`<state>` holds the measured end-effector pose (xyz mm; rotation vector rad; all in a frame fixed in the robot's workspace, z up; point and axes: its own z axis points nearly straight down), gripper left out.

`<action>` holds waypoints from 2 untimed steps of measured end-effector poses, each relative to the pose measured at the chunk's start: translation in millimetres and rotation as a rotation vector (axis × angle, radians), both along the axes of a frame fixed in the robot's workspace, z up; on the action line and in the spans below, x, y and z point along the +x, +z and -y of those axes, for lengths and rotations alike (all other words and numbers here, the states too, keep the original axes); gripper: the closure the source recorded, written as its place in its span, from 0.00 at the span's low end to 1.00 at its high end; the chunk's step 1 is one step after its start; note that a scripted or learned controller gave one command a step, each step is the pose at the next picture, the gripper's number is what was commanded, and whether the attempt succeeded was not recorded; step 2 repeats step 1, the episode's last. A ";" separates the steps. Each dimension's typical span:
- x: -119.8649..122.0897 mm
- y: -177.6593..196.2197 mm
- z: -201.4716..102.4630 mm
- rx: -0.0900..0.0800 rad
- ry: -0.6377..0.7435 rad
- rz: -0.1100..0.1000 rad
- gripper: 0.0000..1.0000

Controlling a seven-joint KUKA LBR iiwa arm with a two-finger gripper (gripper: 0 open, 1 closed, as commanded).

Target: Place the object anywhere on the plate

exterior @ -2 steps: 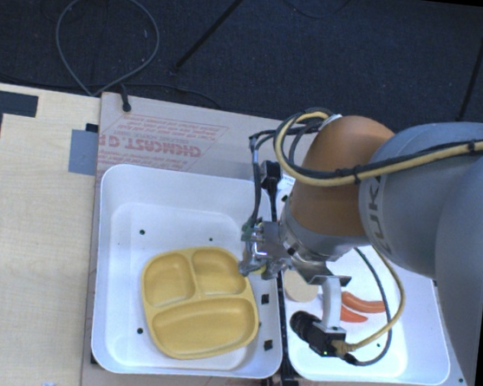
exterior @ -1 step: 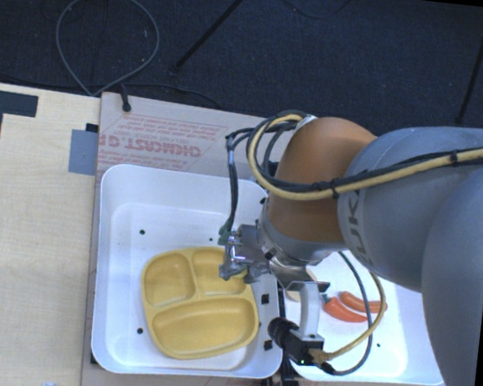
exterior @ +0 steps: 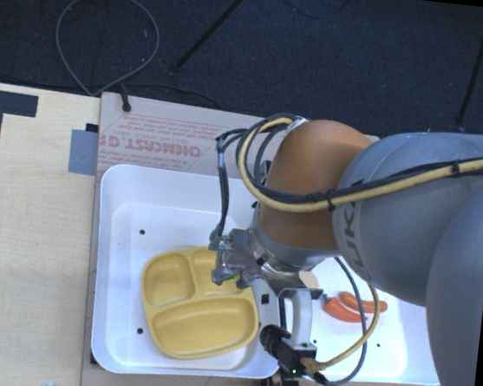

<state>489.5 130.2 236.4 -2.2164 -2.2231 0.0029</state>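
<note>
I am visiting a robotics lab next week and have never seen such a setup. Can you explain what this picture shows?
This is a single picture from a fixed camera above a bench, looking down at a slant. The big grey shape with the orange band is a robot arm reaching in from the right. Its hand hangs over the upper right edge of a yellow plate with compartments. The plate lies in a shallow white bin. An orange object lies on the white floor to the right of the plate, partly hidden by the arm. The wrist covers the hand, so I cannot tell whether it holds anything. The job is to put the object on the plate, and that is not yet done.
</note>
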 end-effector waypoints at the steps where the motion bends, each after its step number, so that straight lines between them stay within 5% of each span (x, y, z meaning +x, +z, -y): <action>1: 0.1 -0.6 0.6 -0.001 -0.002 -0.001 0.00; 2: 0.1 -0.6 0.6 -0.001 -0.002 -0.001 0.00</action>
